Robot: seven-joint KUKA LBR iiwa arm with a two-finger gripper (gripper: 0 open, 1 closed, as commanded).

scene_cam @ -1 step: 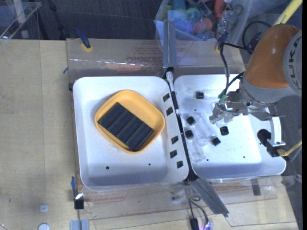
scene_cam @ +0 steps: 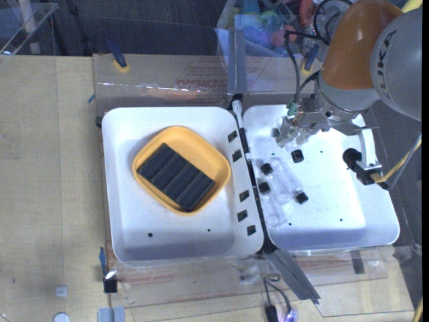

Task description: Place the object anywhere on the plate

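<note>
The dark ribbed slab (scene_cam: 175,174) lies flat on the yellow plate (scene_cam: 204,146), slanted so that its long sides run from about 10 o'clock to 4 o'clock, and it covers most of the plate's well with yellow rim showing all round it. The plate sits in the left bin (scene_cam: 127,237), a little up from the middle, well clear of the bin's walls. Across the ridge where the two bins meet is the right bin (scene_cam: 348,227), and the gripper (scene_cam: 295,127) hangs over its 11 o'clock corner, well apart from the plate and the slab; from here I cannot tell whether it is open or closed, and I see nothing held in it. The grey arm (scene_cam: 402,52) with its orange band (scene_cam: 355,42) comes in from 2 o'clock above that bin. Below the gripper, toward 6 o'clock, a few small black pieces (scene_cam: 297,155) lie scattered on the white floor, with something clear and hard to make out among them. A black fitting (scene_cam: 355,163) stands at the bin's 3 o'clock side. Both bins rest on the pale wooden counter (scene_cam: 47,180), and a clear box of coloured odds and ends (scene_cam: 275,12) stands beyond them at 12 o'clock.
</note>
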